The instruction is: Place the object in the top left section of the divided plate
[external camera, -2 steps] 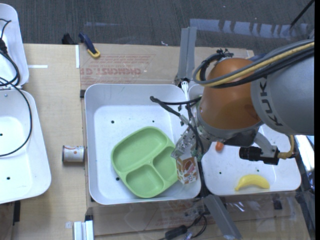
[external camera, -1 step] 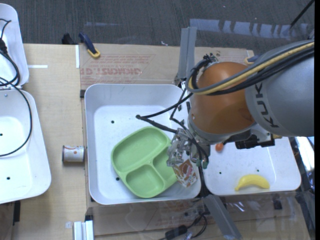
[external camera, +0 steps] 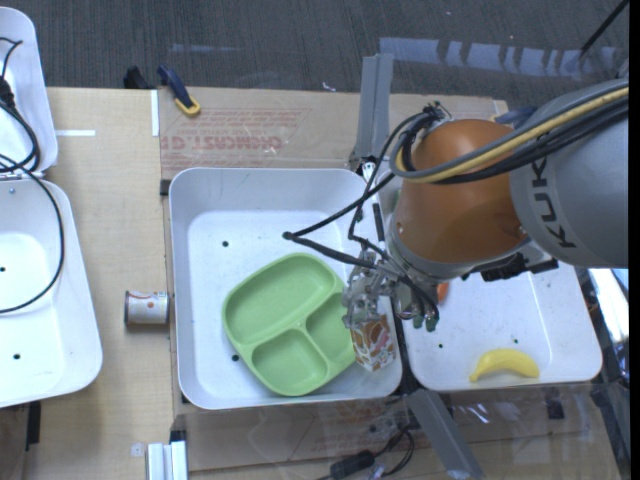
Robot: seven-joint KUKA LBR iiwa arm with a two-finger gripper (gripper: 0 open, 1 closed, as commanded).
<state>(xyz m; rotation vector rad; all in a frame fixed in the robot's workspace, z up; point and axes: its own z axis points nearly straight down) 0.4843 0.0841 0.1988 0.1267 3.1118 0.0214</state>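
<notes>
Robotics lab, industrial arm (external camera: 540, 183) with trailing cables over a plywood bench (external camera: 250, 133), two white bins (external camera: 190, 268) side by side, clamp (external camera: 178, 90) on the bench, grey carpet (external camera: 250, 18) beyond

Matt green plastic divided plate (external camera: 285, 323), smooth white plastic bins (external camera: 200, 268) (slightly scuffed), glossy orange band (external camera: 460, 198)

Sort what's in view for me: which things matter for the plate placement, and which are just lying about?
Job:
green divided plate in the left bin
patterned object at the plate's right edge, under the gripper

Lying about:
banana in the right bin
small can on the bench
blue-and-yellow clamp
</notes>
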